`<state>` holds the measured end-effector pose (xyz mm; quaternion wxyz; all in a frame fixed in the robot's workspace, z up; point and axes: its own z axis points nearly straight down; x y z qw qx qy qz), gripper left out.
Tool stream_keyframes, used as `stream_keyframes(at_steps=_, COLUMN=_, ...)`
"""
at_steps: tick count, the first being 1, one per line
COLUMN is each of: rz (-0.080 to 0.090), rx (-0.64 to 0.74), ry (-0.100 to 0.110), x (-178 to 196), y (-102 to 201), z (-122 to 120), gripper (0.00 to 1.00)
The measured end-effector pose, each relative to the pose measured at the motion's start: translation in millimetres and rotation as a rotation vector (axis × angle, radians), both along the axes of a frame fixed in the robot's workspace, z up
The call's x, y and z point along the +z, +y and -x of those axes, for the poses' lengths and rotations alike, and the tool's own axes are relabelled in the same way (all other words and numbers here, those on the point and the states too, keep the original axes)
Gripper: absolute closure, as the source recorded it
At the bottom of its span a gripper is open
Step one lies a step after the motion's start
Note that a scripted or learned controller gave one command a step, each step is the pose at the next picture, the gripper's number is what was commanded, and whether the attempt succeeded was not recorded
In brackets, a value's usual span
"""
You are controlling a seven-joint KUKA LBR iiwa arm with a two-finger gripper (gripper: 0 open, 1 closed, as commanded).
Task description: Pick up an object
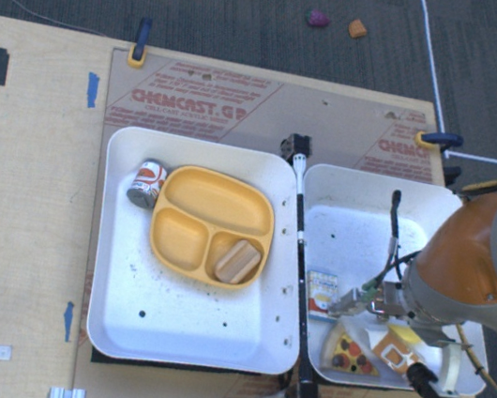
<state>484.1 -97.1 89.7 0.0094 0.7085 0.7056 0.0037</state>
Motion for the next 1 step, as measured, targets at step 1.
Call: stream_keyframes(at_steps=1, rz=0.001, rx=-0.001, ry=0.000, x=-0.1, y=0.7, z=0.1, gripper=0.00)
